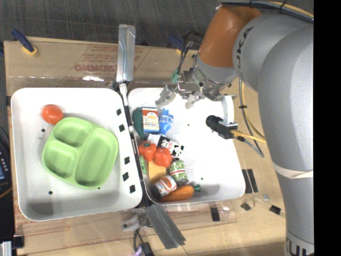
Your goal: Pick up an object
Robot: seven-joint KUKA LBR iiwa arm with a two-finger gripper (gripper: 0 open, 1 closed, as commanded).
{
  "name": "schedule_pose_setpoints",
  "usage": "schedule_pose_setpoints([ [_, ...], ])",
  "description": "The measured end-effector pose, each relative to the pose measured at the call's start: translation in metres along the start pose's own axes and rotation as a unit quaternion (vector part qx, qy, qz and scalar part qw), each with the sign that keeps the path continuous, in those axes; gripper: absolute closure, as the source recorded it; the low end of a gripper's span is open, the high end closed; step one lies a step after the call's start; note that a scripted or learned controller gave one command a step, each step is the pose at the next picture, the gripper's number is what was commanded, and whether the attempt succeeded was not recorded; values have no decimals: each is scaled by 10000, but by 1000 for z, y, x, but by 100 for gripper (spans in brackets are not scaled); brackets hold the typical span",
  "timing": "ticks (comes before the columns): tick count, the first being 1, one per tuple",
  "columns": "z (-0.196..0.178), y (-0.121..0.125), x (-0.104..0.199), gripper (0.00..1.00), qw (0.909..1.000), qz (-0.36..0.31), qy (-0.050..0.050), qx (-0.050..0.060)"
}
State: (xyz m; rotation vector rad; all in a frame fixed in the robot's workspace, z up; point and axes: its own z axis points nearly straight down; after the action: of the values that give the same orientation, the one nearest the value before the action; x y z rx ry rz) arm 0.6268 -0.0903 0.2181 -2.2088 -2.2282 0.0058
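The grey metal two-finger gripper [178, 94] hangs over the upper left corner of the right white plastic bin [226, 167] with its fingers spread apart and nothing between them; the nearest candidates lie just below and left of it, a small carton with an orange label [151, 121] standing beside a crinkled blue packet [165, 121]. Going left to right: the left white bin [26, 159] holds a glossy red ball [51, 113] and a smooth light-green compartment tray [80, 151], then the right bin's heap runs down the frame to a long orange carrot [178, 193] lying roughly crosswise.
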Motion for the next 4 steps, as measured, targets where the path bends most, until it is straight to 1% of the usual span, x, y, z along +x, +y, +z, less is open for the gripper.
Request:
schedule_pose_setpoints([
  [1,125,-68,-17,0,9998,-181,1,-2],
  [2,120,-130,-19,0,9994,-299,-43,-176],
  [3,121,-142,-62,0,9997,167,-27,-147],
  [4,121,-142,-106,0,9982,577,-14,-137],
])
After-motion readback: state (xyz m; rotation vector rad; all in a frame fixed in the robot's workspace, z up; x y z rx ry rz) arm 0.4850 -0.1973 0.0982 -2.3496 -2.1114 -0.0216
